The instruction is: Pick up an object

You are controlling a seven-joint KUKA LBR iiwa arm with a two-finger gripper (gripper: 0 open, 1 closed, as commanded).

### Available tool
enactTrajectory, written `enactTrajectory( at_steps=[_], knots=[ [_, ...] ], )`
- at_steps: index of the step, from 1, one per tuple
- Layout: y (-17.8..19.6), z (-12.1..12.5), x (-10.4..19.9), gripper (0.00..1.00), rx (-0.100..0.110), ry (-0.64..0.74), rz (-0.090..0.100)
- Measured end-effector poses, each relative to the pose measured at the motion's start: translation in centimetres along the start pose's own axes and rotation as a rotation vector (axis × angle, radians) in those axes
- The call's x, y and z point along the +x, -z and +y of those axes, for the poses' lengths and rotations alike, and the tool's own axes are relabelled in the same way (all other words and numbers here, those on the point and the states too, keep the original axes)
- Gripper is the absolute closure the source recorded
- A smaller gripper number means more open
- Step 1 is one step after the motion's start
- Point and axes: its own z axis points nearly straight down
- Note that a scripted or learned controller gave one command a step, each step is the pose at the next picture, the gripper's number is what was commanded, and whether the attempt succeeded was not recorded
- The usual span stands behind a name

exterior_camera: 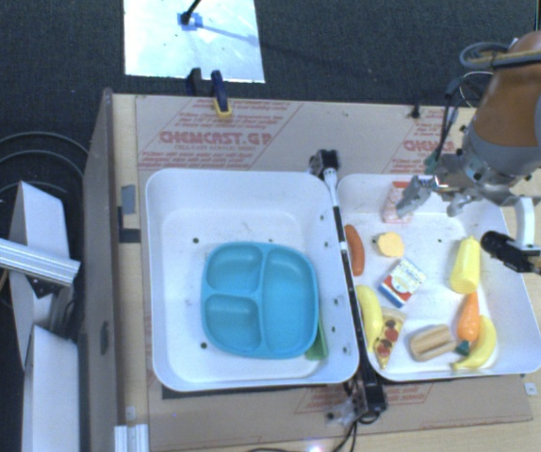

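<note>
- The arm (525, 92) reaches in from the right, its orange band high over the right bin's (534, 347) far right corner, wrist bent down and toward the left.
- The gripper (419, 194) hangs over the far part of the right bin, fingers spread apart with nothing between them.
- Just beside the fingers (404, 205), at the bin's far side, sits a small pinkish item (395, 196); what it is cannot be told.
- Toys lie scattered in the right bin: a hot dog (353, 249) along the left wall, a yellow round piece (390, 245) near it, a small carton (401, 282) in the middle.
- Toward the near side are a banana (369, 311), a bread roll (430, 341), a carrot (469, 315) and a second banana (481, 350).
- A yellow corn-like piece (466, 265) lies upright to the right of the carton.
- The left bin (172, 252) holds a blue divided tray (259, 299).
</note>
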Motion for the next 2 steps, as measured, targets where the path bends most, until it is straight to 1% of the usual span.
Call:
enactTrajectory(
  at_steps=[1, 2],
  knots=[
    [-10.3, -4.2, 0.8, 0.0, 0.013, -0.002, 0.003],
    [-11.4, 3.2, -0.5, 0.0, -0.007, 0.003, -0.001]
  ],
)
